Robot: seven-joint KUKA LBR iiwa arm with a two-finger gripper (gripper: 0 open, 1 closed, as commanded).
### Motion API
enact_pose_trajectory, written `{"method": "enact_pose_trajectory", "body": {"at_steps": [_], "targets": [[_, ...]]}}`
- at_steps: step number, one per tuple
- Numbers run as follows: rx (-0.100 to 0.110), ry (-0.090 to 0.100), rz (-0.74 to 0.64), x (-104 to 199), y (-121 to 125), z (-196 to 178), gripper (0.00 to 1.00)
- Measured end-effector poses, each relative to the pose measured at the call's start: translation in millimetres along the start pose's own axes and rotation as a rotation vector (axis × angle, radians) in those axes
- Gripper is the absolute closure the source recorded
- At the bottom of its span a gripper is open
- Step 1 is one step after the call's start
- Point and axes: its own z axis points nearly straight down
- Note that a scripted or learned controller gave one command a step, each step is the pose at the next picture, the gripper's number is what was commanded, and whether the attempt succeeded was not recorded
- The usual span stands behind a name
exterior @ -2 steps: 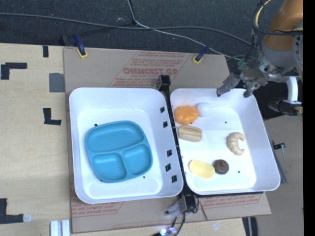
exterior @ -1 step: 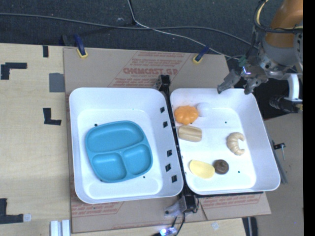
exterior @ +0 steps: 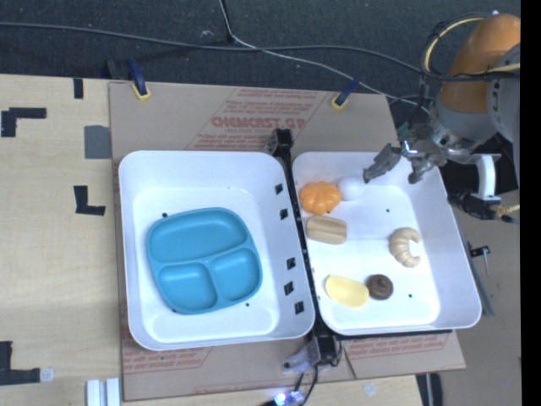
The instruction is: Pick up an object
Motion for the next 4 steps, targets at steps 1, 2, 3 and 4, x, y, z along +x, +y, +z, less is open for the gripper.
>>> {"method": "enact_pose_trajectory", "body": {"at_steps": [1,2,3,4], "targets": [[0.002,0.0,0.0,-5,-4,63,0.0],[-0.005,-0.002,-0.001,-4,-3,108,0.0],[-0.002,-0.002,-0.003,-4,-3,95,1.0],[-0.009,0.0,-0.001,1,6,45,1.0]]}}
